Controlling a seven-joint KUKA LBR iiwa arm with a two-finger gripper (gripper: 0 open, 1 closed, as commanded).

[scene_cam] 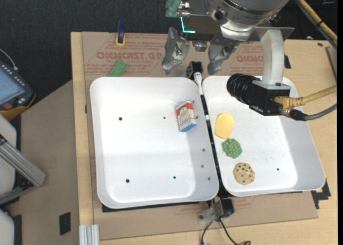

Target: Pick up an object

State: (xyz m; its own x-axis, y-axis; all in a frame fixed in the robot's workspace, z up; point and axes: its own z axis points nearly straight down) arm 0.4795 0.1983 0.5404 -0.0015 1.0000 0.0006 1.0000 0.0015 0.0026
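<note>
My gripper hangs open above the far edge where the two bins meet, its two grey fingers spread apart with nothing between them. A small red, white and blue carton lies in the left bin near its right wall, below the gripper. In the right bin lie a yellow piece, a green broccoli-like piece and a brown cookie, in a line toward the front.
A black cylindrical camera on a white bracket juts over the right bin's far corner, with a yellow cable leading right. A green strip and a yellow-blue clamp lie on the cardboard behind the left bin.
</note>
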